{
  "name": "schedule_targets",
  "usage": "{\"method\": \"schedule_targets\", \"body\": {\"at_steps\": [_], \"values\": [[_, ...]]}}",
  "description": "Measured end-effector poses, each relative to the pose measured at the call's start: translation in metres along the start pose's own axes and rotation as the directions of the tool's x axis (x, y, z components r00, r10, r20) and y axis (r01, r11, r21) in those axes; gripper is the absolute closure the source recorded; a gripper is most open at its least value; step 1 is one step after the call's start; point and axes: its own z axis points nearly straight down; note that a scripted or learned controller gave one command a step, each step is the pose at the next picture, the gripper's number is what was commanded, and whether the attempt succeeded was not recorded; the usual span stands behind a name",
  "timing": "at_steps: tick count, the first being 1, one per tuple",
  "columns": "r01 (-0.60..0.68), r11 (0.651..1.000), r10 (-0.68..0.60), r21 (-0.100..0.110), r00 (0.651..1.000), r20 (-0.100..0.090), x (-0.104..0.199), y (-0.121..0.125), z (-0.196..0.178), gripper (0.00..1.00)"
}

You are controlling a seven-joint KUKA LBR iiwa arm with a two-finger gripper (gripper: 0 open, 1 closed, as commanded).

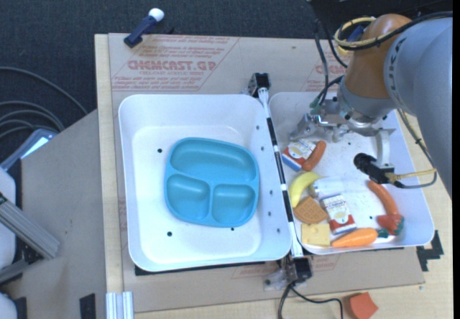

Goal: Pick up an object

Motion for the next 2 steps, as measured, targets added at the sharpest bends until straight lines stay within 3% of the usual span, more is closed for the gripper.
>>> {"method": "schedule_targets", "body": {"at_steps": [1,2], "values": [[0.001,1.000,-0.001,-0.001,1.000,-0.003,0.0016,0.0009,-0.0104,1.00],[0.001,1.000,-0.001,0.000,1.000,-0.003,0.0016,0.0008,-0.0102,0.00]]}}
